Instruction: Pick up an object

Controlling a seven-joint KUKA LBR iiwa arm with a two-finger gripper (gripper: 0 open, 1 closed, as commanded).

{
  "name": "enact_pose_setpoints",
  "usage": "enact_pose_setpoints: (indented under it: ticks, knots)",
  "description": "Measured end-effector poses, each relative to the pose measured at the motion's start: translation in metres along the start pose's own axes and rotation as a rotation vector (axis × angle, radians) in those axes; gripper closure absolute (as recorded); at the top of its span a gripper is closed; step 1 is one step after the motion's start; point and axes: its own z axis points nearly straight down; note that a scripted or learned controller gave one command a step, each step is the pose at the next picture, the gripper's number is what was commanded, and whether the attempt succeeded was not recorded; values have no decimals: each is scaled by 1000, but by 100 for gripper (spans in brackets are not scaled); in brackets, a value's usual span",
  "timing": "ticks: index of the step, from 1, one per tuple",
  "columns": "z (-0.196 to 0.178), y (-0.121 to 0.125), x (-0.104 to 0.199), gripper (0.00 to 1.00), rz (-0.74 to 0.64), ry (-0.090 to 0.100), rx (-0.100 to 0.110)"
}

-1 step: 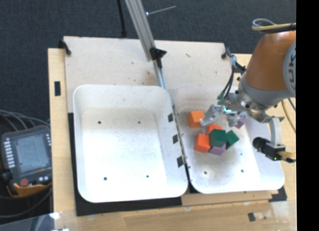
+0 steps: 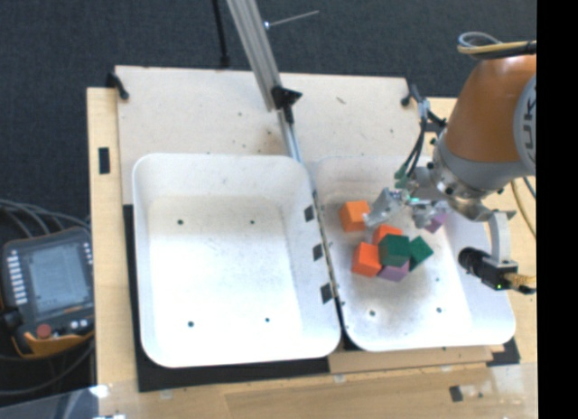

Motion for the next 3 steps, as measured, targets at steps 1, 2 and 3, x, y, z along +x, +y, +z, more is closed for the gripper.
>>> enact_pose_setpoints:
  ticks: [1,2,3]
  knots:
    - [55,1,9,0,5,0,6]
    - [77,4,8,0,-3,-1,-5]
    - [114,11,2,0,4,-7,-8]
